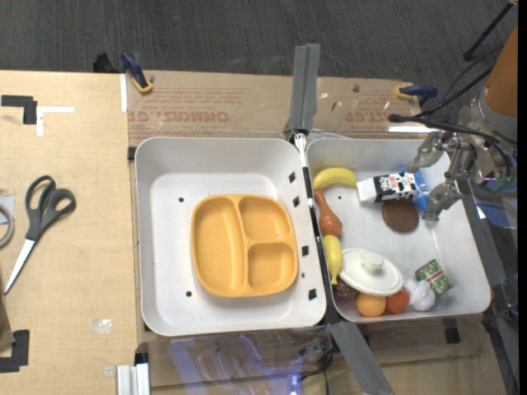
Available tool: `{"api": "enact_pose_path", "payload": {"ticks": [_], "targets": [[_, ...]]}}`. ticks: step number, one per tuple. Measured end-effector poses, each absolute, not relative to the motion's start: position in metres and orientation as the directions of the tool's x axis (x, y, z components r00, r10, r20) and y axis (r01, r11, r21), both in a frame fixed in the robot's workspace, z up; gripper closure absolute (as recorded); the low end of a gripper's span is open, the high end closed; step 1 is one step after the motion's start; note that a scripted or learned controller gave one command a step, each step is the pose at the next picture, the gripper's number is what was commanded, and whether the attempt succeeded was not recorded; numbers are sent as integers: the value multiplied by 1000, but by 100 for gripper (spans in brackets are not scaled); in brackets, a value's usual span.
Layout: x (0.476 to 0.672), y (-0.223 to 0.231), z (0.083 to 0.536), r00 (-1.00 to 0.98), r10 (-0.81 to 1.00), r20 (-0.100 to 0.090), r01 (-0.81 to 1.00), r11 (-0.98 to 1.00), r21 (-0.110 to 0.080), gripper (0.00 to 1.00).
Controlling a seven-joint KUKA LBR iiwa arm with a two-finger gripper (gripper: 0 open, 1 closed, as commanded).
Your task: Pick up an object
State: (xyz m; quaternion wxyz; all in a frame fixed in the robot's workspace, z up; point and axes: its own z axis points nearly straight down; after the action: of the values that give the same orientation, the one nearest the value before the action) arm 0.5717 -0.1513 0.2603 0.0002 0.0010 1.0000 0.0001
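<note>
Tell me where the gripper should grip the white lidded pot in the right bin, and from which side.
Probably the small knob on top of the white lidded pot, approached straight from above. The lid is a wide dome, likely too broad for the gripper, and a banana and orange fruit crowd its sides.

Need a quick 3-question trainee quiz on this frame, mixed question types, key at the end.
1. True or false: the yellow divided plate lies in the left bin.
2. Which item lies nearest the gripper? A) the scissors B) the milk carton C) the orange
3. Fill in: the white lidded pot sits in the ____ bin.

Key
1. True; the plate is in the left bin.
2. B; the carton lies just left of the gripper in the right bin, with the brown disc below it. The scissors are out on the bench.
3. right
</note>
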Motion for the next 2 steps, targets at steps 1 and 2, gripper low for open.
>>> {"api": "enact_pose_path", "payload": {"ticks": [1, 2], "targets": [[616, -155, 123, -979, 204, -3, 204, 979, -1, 0], [634, -212, 94, -982, 187, -6, 187, 982, -1, 0]]}}
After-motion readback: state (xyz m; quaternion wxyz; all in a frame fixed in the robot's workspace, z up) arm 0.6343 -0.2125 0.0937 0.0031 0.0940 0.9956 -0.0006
